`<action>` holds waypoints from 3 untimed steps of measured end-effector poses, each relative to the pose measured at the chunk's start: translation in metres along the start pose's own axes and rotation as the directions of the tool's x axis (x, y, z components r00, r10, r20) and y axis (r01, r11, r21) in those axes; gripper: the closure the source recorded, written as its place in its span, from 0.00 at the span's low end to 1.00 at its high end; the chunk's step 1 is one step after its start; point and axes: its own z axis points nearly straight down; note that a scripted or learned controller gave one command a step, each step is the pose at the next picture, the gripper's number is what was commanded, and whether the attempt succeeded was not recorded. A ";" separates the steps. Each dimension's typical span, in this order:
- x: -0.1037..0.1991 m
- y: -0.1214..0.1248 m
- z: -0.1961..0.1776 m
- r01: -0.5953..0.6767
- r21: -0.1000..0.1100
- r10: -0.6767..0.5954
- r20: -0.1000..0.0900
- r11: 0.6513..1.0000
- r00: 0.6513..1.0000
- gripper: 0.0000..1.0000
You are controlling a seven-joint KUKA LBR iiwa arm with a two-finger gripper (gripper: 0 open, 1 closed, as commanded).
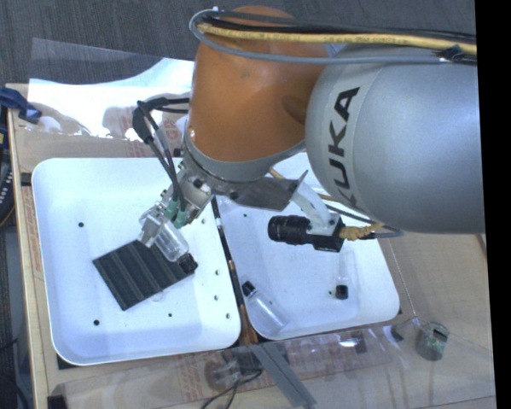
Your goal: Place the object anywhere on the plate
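Note:
A dark ribbed rectangular plate (pixel 138 275) lies tilted in the left white bin (pixel 67 201). My gripper (pixel 166 232) hangs over the plate's upper right corner, close to its surface. A small black piece (pixel 188 264) sits at the plate's right edge just below the gripper; I cannot tell whether it belongs to the gripper or is a loose object. The big orange and grey wrist (pixel 258 88) hides much of the area behind.
The right bin (pixel 372 300) holds a clear tube with a black cap (pixel 261 302) near its left wall and a small dark-topped item (pixel 340 290). A black cylinder (pixel 293 230) juts from the arm over that bin. Clutter lies along the bench's front edge.

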 end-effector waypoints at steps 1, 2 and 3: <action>-0.042 0.096 -0.102 -0.297 -0.005 0.297 0.002 0.955 0.955 1.00; 0.015 0.075 0.026 -0.694 0.004 0.694 0.002 0.719 0.720 1.00; 0.021 -0.009 -0.079 -0.553 -0.002 0.553 0.000 0.833 0.833 1.00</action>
